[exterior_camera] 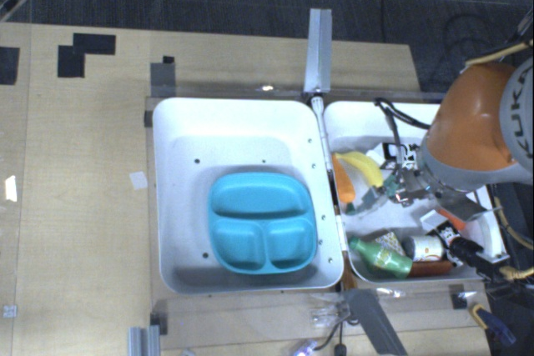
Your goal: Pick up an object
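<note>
Gripper (392,189) is down in the right-hand white bin (355,122), can't tell its state from here. Curved yellow plastic banana (364,167) sits just up-left of it, orange carrot-shaped toy (343,182) further left, green crinkly bottle (380,256) below. Looks like it's lined up low for the banana. Blue divided plastic tray (263,221) is well off left.

We see a grey arm (467,167) with an orange band (471,121) above the tool (390,189). Just left of the tool lie a yellow banana (360,166) and an orange item (345,186); below it, a green bottle (380,255). Far left, a blue tray (263,221) sits in a white bin (175,179) on the tan tabletop (75,204).
</note>
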`<state>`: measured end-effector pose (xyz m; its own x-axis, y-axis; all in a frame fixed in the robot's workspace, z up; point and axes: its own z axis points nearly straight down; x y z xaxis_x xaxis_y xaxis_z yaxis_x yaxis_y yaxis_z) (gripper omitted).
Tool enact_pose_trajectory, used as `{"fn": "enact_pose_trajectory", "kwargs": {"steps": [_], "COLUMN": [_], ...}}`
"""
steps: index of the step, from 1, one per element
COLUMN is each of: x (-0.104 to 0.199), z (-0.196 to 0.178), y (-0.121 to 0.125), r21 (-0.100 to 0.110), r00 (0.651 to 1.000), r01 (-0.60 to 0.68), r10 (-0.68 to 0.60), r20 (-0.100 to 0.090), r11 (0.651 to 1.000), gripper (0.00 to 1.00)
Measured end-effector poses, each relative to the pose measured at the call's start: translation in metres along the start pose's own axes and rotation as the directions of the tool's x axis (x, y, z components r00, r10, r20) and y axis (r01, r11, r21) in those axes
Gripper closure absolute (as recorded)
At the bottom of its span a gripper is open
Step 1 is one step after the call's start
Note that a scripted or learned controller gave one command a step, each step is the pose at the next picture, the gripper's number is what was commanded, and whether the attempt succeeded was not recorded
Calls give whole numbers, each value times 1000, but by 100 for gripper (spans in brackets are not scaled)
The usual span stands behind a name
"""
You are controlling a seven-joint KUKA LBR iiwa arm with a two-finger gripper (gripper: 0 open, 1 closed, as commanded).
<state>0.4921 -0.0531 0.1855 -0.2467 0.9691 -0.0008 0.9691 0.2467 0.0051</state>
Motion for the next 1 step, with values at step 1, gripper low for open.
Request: {"fn": "enact_pose_trajectory", "kwargs": {"steps": [1], "x": [-65], "z": [37], "y": [11], "r21": [0], "r00": [989], "r01": [151], "r10": [-151], "r20": [2], "r11": [989], "gripper": [0]}}
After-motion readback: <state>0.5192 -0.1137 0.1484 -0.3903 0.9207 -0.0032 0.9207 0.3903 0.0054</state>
